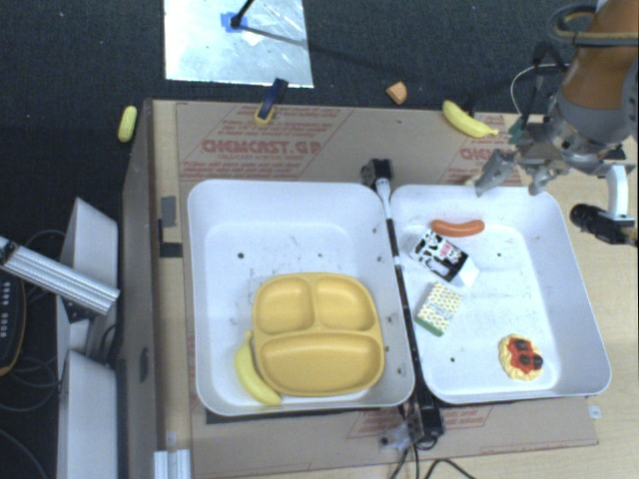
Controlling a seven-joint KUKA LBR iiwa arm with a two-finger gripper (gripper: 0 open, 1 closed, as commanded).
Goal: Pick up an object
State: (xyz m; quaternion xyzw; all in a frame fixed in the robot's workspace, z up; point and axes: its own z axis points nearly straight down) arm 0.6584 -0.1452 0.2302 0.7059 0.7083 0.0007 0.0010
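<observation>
Right bin [574, 267]: hotdog [457, 228], card [439, 255], sponge [439, 307], pizza [521, 356]

Hot dog [457, 228]: orange-red, lying flat, right bin, far side.
Patterned box [439, 256]: black-and-white, tilted, just below the hot dog.
Sponge [439, 308]: pale green-yellow, speckled.
Pizza slice [522, 356]: near corner.

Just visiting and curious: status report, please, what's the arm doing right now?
Gripper open, holding nothing, above right bin's far rim. Hot dog nearest, untouched. Nothing blocking it; black-and-white carton lies just beside it.
</observation>
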